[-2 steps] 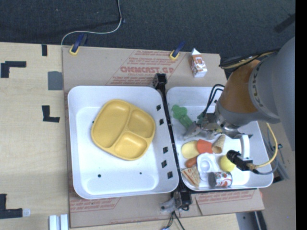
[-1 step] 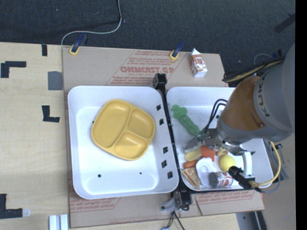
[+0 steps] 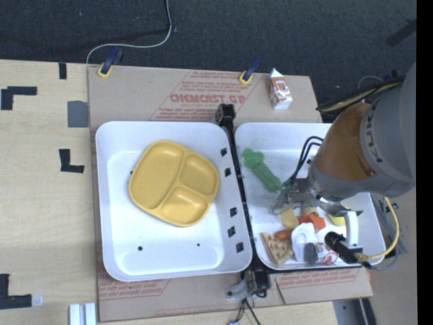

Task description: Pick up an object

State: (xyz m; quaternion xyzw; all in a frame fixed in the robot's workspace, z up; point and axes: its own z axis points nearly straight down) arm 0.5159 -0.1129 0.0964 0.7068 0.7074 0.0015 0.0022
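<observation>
The right bin (image 3: 270, 135) holds a green toy (image 3: 261, 168) near its left wall, and a cluster of small items at its near side: a yellow piece (image 3: 289, 218), a red piece (image 3: 314, 219), a pizza-slice toy (image 3: 276, 246) and a white-and-grey item (image 3: 306, 241). My gripper (image 3: 289, 198) hangs low over the middle of this bin, just right of the green toy's lower end and above the yellow piece. The arm's wrist covers much of the bin's right half.
The left bin (image 3: 108, 202) holds a yellow divided plate (image 3: 174, 182). A small white-and-red carton (image 3: 279, 91) lies on the cardboard behind the right bin. A black divider clip strip (image 3: 233, 175) runs between the bins. Cables trail off the arm at right.
</observation>
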